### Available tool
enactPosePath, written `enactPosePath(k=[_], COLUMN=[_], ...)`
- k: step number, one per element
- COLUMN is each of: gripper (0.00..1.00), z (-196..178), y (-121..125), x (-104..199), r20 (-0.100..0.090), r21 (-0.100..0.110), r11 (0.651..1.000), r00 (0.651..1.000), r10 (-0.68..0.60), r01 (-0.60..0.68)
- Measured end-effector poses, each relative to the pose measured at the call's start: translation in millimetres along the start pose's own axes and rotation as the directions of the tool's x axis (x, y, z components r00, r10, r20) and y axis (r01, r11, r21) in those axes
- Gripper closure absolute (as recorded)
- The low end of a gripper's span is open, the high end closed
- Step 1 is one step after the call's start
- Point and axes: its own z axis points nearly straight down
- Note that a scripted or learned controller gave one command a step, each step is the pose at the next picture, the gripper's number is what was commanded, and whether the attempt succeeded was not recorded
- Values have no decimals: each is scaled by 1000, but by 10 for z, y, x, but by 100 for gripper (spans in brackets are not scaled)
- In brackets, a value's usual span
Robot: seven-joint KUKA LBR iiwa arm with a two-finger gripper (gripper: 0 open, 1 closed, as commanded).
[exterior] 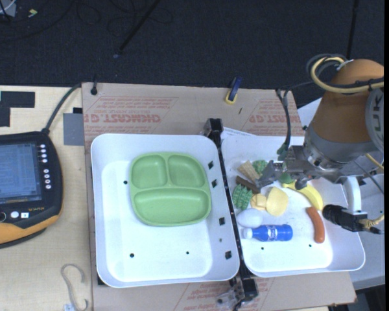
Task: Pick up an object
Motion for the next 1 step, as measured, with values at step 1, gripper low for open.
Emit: enactPosePath(k=[1], gripper=[0], z=[-71], y=[24], x=[-2], r20=[1], r21=[-12], r11=[1000], r00=[1000], r10=[-2], r01=[2])
